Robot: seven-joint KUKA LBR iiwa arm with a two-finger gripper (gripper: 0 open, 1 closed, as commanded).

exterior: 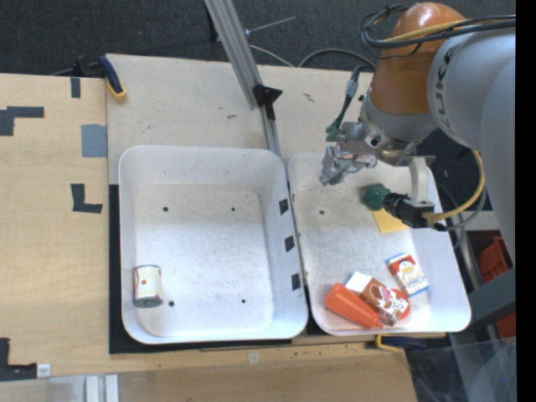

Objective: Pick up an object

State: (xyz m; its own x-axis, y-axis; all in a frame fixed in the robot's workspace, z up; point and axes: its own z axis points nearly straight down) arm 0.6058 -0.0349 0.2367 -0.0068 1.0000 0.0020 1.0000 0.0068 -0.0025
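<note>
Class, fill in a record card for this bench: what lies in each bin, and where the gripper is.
left bin: small can, near the front-left corner
right bin: orange bottle, brown packet, small carton, all at the near end
arm: gripper over the right bin's far end, apart from those items

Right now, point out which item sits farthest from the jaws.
The small can, alone in the left bin; the orange tube, packet and carton all lie in the right bin.
</note>
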